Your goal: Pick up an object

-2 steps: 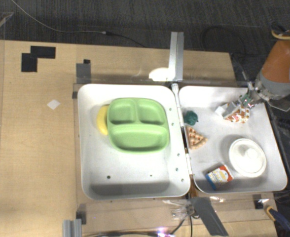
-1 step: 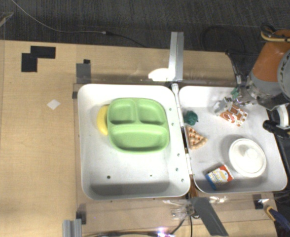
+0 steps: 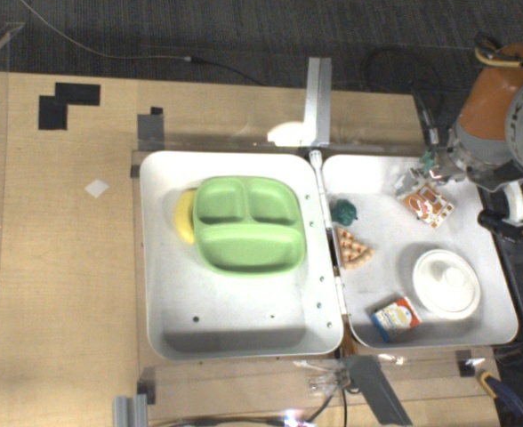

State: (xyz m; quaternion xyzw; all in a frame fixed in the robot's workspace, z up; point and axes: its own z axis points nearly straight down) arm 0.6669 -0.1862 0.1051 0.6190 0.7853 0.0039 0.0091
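You have two white bins on the bench (image 3: 57, 265). In the left bin (image 3: 235, 323) sits one green divided tray (image 3: 246, 223), its long axis running left to right, the two small compartments toward the far side and the single long one toward you. One yellow object (image 3: 183, 216), mostly hidden, peeks out from under the tray's left edge.

In the right bin (image 3: 488, 327) you can count five things: one teal lump (image 3: 343, 211) near the dividing wall, one pizza-slice toy (image 3: 353, 249) just below it with its tip pointing to the far side, one round white bowl (image 3: 446, 281), one small blue and orange carton (image 3: 395, 317) lying tilted by the near rim, and one crinkled clear packet with orange print (image 3: 427, 202) in the far right corner, its long axis slanting down to the right.

The claw (image 3: 436, 166) is at that packet's upper end, apparently touching it; you cannot tell from here whether it is spread or pressed together. The arm (image 3: 502, 114) comes in from the right.
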